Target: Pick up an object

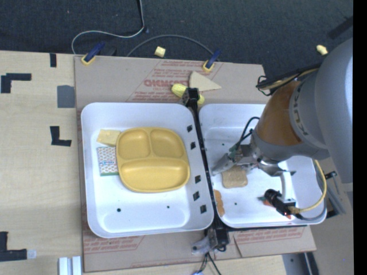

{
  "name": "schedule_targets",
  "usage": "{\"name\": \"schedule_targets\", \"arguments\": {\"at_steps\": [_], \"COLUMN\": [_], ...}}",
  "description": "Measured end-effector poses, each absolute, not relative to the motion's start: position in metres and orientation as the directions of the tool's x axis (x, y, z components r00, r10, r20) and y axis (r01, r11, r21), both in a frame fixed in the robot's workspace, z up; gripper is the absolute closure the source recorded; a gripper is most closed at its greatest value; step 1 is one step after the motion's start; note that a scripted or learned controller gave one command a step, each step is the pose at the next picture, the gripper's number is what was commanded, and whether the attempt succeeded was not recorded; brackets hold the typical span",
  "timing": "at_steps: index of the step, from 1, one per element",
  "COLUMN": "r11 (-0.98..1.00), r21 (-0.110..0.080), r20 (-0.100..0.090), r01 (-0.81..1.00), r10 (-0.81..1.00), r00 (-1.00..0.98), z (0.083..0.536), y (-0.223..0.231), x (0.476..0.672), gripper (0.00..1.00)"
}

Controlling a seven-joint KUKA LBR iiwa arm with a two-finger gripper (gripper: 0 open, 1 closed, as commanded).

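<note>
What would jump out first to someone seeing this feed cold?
Probably the yellow divided plate, which takes up much of the left bin, with two small flat items tucked against its left side. Next, the grey arm with its orange band looming over the right bin, its gripper down beside a tan, bread-like piece.

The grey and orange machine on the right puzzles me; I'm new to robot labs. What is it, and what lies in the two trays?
It is a robot arm, seen by one camera looking down at a slant. It reaches in from the right over the right shallow white bin, above a tan, toast-like flat piece. Whether it holds anything cannot be told. The left shallow white bin holds a yellow divided plastic plate, a pale yellow flat piece and a small patterned card.
</note>
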State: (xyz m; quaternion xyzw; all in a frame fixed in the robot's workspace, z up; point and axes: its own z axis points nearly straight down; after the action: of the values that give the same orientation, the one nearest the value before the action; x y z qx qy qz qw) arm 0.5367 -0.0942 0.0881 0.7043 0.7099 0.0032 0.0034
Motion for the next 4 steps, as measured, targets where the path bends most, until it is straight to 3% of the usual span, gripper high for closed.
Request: {"name": "schedule_targets", "arguments": {"at_steps": [1,2,3,4], "r11": [0.001,0.002,0.003,0.003], "r21": [0.006,0.011,0.003,0.008], "r20": [-0.001,-0.003,0.001,0.000], "r01": [1.000,1.000,1.000,1.000], "r10": [1.000,1.000,1.000,1.000], "r00": [-0.001,-0.002,-0.003,-0.003], "z": [0.087,0.087,0.087,0.087], "y": [-0.096,-0.099,-0.101,-0.106], "x": [0.537,0.523,0.526,0.521], "gripper": [0.00,0.00,0.00,0.00]}}
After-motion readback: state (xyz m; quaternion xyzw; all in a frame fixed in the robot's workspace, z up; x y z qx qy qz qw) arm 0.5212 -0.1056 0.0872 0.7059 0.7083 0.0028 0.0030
